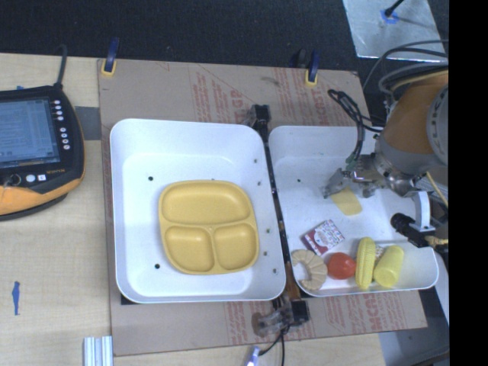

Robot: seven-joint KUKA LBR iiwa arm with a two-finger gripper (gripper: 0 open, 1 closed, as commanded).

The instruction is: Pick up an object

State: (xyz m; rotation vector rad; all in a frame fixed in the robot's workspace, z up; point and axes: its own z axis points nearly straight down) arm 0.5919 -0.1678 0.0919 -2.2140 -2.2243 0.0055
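The arm reaches into the right bin (305, 147) from the right of the frame, and its gripper (352, 183) sits low over the bin floor, at the middle right of the picture. Directly below the gripper in the frame, touching it or very nearly so, lies a small pale yellow block (348, 203); this looks the likeliest target. Whether the jaws are wide or narrow cannot be told, since the wrist and its cables hide them, and nothing shows the block between them.

The other items lie further down the frame, along the bin's lower edge: a red and white packet (324, 236), a ring-shaped biscuit (309, 268), a red tomato (341, 265), a yellow corn cob (365, 263) standing lengthwise up the frame, and a yellow bottle (389, 266). The left bin (133, 147) holds a yellow divided plate (207, 226).
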